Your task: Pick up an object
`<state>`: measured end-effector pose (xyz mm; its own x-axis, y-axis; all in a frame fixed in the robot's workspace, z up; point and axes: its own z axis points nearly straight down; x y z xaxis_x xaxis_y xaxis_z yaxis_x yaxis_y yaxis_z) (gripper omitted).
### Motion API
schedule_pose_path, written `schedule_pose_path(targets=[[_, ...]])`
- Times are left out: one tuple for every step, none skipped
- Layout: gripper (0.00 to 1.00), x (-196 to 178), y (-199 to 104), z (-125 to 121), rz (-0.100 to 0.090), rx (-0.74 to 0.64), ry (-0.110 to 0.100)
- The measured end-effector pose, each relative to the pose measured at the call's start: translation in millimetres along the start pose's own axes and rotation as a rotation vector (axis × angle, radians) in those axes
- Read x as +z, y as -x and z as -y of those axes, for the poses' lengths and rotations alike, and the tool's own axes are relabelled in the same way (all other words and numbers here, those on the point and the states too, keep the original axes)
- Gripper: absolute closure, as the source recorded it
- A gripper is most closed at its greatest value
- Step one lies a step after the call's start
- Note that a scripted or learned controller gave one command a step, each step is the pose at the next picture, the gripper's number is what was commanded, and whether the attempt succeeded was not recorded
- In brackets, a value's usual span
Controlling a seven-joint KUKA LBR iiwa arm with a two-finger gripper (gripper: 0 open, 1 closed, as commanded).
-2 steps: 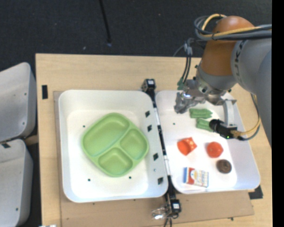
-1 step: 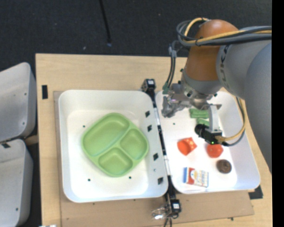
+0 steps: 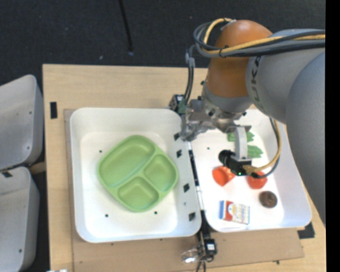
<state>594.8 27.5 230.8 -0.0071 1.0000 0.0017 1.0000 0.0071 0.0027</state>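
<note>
My gripper (image 3: pixel 185 130) hangs over the upper left corner of the right bin (image 3: pixel 289 208), close to the wall between the two bins. Nothing shows between its tips. In the right bin lie an orange-red piece (image 3: pixel 220 176), a second red piece (image 3: pixel 257 181), a brown round thing (image 3: pixel 267 198) and a small white packet (image 3: pixel 234 212) with blue and red print. A green leafy thing (image 3: pixel 254 150) lies further back, partly hidden by the arm. All of these sit below and to the right of the gripper.
A light green divided plate (image 3: pixel 137 173) lies in the middle of the left bin (image 3: pixel 85 220). The big grey arm (image 3: pixel 283 78) with its orange band covers the back of the right bin. The wooden bench (image 3: pixel 102 75) borders both bins.
</note>
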Motion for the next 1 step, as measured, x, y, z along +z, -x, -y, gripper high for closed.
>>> schedule_pose_path(targets=[[1.00, 3.4, -43.6, 15.8, 0.001, 0.000, -0.004]])
